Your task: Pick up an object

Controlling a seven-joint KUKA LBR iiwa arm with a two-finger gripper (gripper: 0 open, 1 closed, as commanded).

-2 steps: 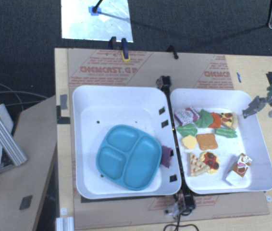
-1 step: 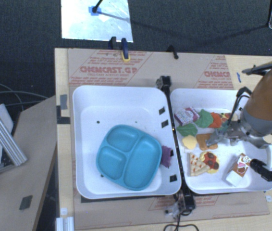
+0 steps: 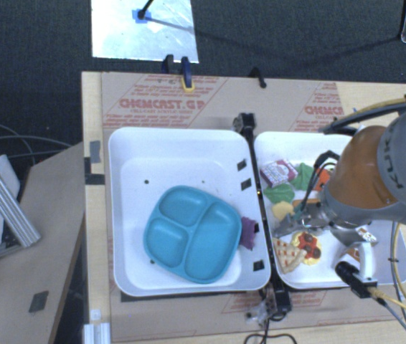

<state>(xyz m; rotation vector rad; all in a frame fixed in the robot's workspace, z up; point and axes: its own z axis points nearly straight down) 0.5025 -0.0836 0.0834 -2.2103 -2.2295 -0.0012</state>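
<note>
Arm (image 3: 375, 174) bent low over right bin (image 3: 332, 140) | claw (image 3: 293, 224) above toys | grip: cannot tell

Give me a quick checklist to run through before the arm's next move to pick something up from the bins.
1. Gripper low over the right white bin, at its left side: ok.
2. Something seen between the fingers: cannot tell, the arm hides much of them.
3. Targets nearby: flat pizza-slice toy, small yellow piece, green pieces: ok.
4. Items crowded together, so a clean single grasp: not ok.
5. Blue divided plastic plate lying flat in the left white bin, away from the gripper: ok.
6. Small purple object wedged beside the plate at the divider: cannot tell if reachable.
</note>
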